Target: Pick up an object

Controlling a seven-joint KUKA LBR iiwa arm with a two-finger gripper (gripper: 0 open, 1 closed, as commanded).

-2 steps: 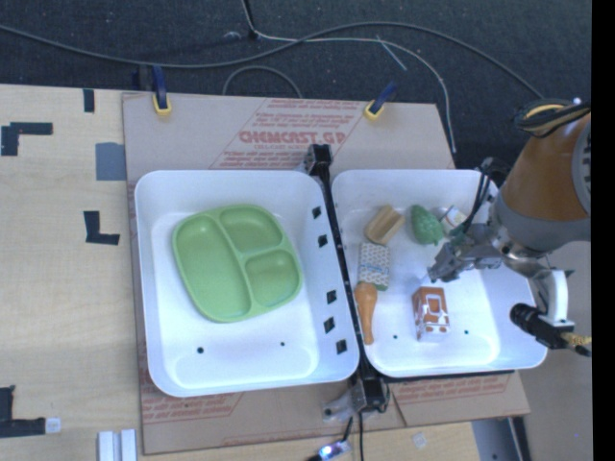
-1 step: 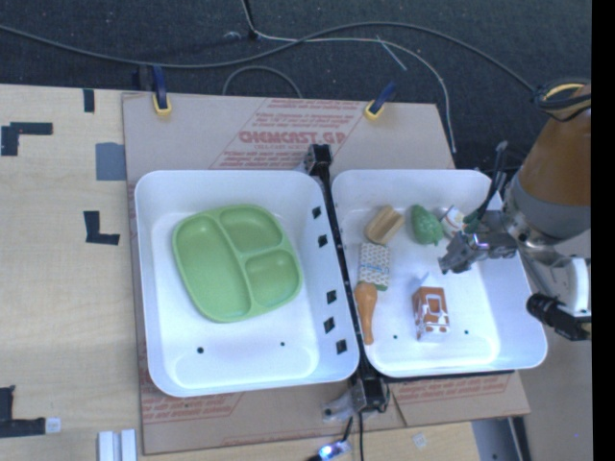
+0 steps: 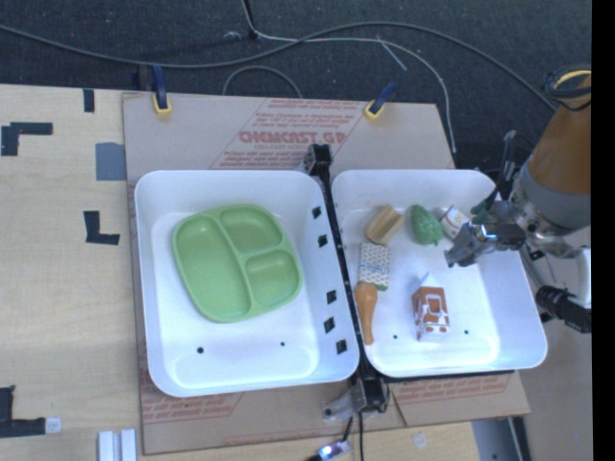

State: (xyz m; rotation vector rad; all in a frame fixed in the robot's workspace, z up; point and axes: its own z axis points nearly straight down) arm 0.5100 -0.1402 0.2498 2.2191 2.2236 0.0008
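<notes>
Gripper low over right bin, near its far right side; jaws' state, cannot tell. Closest target: green toy just left of it, beside tan block. Looks light, rounded, maybe slippery; pinch across middle.

Five small things lie loose in the right bin: a tan block tilted near the divider, a green lump beside it, a patterned packet below, an orange carrot-shaped piece pointing down, and a red-and-white box nearer the middle
</notes>
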